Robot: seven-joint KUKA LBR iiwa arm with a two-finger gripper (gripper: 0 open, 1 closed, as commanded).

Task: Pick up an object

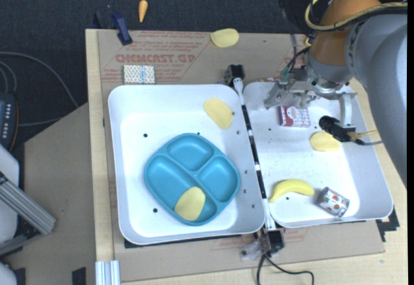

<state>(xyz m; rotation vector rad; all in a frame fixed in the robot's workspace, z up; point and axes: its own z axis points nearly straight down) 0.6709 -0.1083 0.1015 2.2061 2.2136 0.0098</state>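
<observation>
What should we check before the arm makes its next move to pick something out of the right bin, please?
1. Hand is above the right bin: ok, at its far end.
2. A target is near the hand: ok, the red and white carton lies just beneath it.
3. Carton is apart from its neighbours: ok, the yellow lump does not touch it.
4. Hand carries nothing: cannot tell from this angle.
5. Other targets are uncovered: ok, the banana and the can lie near the front wall.
</observation>
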